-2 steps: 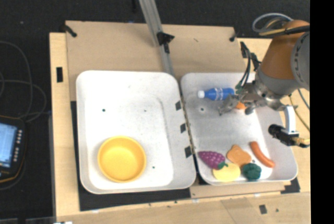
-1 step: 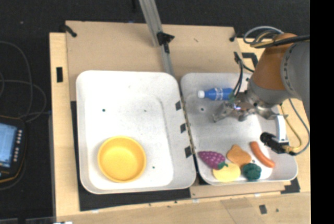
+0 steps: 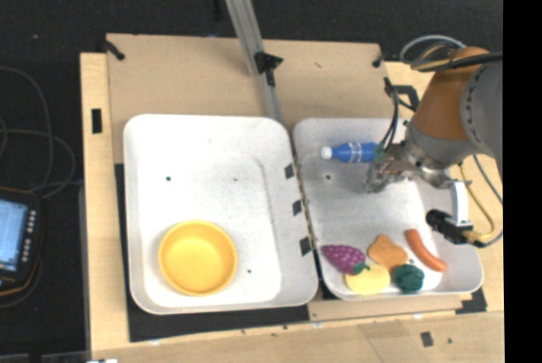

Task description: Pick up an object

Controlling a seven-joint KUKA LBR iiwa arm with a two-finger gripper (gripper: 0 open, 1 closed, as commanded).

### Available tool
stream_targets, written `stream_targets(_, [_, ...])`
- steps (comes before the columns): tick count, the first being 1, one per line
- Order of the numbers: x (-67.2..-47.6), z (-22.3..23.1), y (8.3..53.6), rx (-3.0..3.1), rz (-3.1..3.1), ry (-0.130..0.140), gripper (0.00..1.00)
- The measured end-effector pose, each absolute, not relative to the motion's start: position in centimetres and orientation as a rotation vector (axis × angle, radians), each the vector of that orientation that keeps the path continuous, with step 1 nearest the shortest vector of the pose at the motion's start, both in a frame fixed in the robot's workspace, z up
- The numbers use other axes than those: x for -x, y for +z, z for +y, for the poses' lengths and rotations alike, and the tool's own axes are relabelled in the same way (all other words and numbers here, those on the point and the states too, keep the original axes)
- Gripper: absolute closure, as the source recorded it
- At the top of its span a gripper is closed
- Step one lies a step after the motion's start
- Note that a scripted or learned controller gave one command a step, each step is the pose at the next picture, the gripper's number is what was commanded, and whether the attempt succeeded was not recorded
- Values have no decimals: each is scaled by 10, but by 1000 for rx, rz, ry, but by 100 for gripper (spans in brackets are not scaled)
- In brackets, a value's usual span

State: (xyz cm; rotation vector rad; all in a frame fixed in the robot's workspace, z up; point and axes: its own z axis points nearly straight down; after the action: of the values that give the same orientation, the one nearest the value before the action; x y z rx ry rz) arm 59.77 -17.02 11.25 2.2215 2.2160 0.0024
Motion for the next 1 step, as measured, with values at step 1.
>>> stream_targets(1, [-601, -172, 156, -2216, 2220, 4, 100])
